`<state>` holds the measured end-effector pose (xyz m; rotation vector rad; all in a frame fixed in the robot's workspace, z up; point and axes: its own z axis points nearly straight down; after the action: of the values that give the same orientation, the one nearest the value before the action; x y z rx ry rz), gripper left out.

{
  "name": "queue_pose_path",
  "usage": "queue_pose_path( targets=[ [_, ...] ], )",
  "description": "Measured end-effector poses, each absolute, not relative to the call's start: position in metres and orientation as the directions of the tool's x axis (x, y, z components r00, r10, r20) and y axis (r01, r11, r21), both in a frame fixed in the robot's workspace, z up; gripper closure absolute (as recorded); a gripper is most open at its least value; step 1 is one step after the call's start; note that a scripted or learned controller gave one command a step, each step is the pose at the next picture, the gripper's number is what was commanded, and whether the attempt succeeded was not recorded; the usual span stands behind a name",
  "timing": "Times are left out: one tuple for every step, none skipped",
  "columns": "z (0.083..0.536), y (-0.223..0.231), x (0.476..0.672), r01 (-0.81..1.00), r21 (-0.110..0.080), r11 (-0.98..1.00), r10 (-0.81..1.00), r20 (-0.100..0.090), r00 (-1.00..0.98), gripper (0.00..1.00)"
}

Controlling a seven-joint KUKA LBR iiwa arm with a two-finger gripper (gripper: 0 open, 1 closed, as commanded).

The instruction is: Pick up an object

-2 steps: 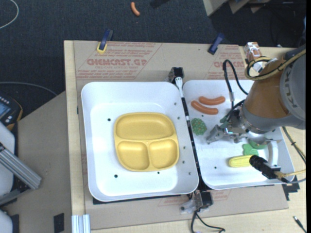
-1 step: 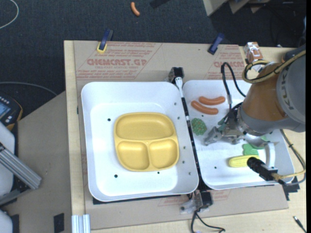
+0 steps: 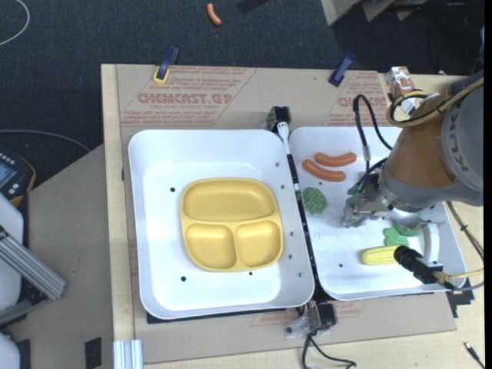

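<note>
The right bin [image 3: 338,275] holds two orange-red sausages [image 3: 329,165] near its far side, a green broccoli piece [image 3: 314,200] by its left wall, and a yellow corn cob [image 3: 378,256] with a green leafy end [image 3: 397,237] toward the front. My gripper [image 3: 355,210] hangs low over the middle of this bin, right of the broccoli and above the corn. Nothing shows between its fingers.
The left bin [image 3: 154,206] carries a yellow divided plate [image 3: 229,223]. A black divider with clamps runs between the bins [image 3: 296,198]. Cables loop around the arm at the right [image 3: 369,129]. Blue clips sit on the cardboard's far edge [image 3: 164,65].
</note>
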<state>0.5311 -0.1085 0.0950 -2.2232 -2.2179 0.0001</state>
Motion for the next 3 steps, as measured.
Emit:
queue_pose_path(
  targets=[
    [0.139, -0.114, 0.531, 1.000, 0.006, -0.001, 1.000, -0.002, 0.001, 1.00],
    [0.193, -0.121, 0.524, 1.000, 0.007, -0.001, 1.000, -0.003, 0.001, 1.00],
    [0.227, -0.121, 0.526, 1.000, 0.006, 0.001, 1.000, -0.002, -0.001, 1.00]
  ],
)
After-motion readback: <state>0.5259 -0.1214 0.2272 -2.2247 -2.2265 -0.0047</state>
